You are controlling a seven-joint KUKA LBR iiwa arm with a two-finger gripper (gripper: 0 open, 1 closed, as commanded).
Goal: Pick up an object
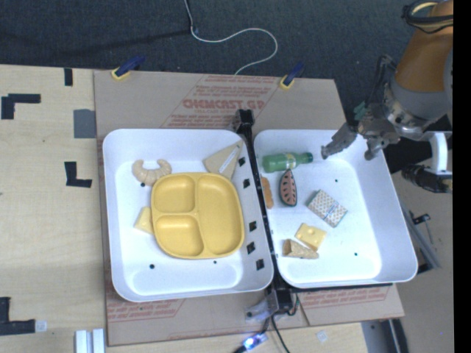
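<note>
Wooden worktop [44, 219] under me carries a brown cardboard sheet [213, 101], and on that sit two shallow white bins side by side, with dark carpet [88, 13] and a thin white cable [235, 35] beyond. Left bin [121, 271] holds a yellow divided plate [197, 214], a pale curled piece [149, 171] at its upper left, a cream wedge [224, 159] near the divider and a yellowish slice [143, 220] peeking from under the plate's left edge.

Right bin [383, 248] has the things I could pick: a green bottle [285, 161] with a white cap lying on its side near the upper left corner, a dark oval piece [288, 188] with reddish stripes just below it, a small patterned packet [327, 207] in the middle, a yellow cheese block [310, 235] below that, and a tan wedge [300, 249] touching the cheese.

My pincer [351, 142] hangs over the upper right part of the right bin, fingers spread apart, one dark finger [335, 143] pointing toward the bottle yet well clear of it. Nothing sits between my fingers, and they touch none of the objects
</note>
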